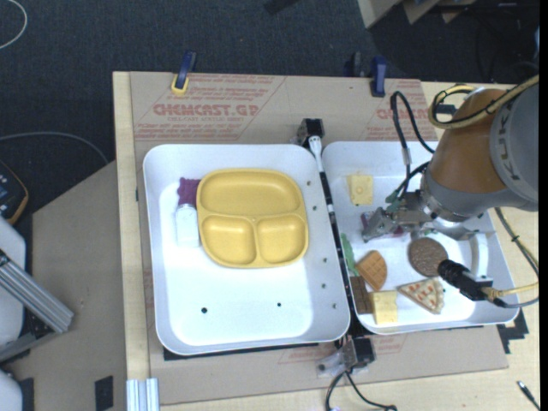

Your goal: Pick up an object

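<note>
My gripper (375,224) hangs low over the middle of the right bin (387,149), with the grey arm and its orange band (467,148) reaching in from the right. Around it lie several food pieces. A pale yellow cheese slice (361,188) lies beyond it, and a round brown patty (425,255) to its right front. A tan waffle piece (372,268) sits just in front of it. A pizza slice (422,295) and a yellow cheese block (385,308) rest near the front wall. I see nothing held.
The left bin (240,325) holds a yellow divided tray (253,215), with a purple object (187,191) and a white object (186,226) at the tray's left. A green strip (347,255) lies along the right bin's left wall. Black cables (407,127) trail behind the arm.
</note>
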Action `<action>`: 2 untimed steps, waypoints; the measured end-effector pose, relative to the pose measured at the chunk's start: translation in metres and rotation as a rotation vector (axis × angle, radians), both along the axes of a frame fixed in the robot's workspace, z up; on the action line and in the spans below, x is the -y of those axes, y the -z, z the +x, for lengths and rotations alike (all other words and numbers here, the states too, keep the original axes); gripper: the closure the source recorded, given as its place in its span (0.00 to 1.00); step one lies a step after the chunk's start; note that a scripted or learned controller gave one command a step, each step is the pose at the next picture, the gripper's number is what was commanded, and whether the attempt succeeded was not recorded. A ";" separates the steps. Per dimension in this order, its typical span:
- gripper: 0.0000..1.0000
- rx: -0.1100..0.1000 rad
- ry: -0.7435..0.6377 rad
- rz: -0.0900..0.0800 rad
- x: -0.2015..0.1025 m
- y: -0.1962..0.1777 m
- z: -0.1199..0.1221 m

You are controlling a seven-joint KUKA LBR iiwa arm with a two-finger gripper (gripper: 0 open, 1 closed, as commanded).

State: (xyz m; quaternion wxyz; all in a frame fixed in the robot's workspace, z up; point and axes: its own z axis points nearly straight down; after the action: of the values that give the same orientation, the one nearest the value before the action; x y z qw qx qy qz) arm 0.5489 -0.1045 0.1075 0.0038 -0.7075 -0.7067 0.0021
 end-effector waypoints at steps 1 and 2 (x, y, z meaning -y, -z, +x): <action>0.00 0.001 -0.001 0.000 -0.001 0.025 -0.001; 1.00 0.007 0.001 -0.001 0.000 0.013 0.000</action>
State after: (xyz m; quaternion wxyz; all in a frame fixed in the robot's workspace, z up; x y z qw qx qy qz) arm 0.5489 -0.1042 0.0950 0.0011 -0.7077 -0.7065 0.0003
